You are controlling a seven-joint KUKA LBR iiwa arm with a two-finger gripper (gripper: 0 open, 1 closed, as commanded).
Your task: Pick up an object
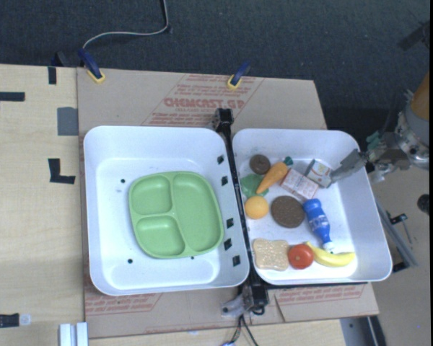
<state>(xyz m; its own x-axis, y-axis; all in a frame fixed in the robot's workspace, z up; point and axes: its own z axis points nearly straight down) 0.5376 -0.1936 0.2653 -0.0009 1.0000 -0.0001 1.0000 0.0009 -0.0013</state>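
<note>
The right bin (361,193) holds several toy foods: a brown cookie (259,164), a carrot (273,176), an orange (256,207), a dark round cookie (287,211), a blue bottle (317,220), a banana (334,257), a tomato (300,256), a bread slice (270,254), a pink-white packet (299,184) and a small carton (317,171). My gripper (340,170) reaches in from the right, low over the bin's upper right part, its tip just beside the small carton. I see nothing held in it.
The left bin (105,193) holds a green divided plate (176,214). A black divider clip (224,117) sits between the bins at the back. Cardboard lies under both bins, and a cable runs across the dark floor behind.
</note>
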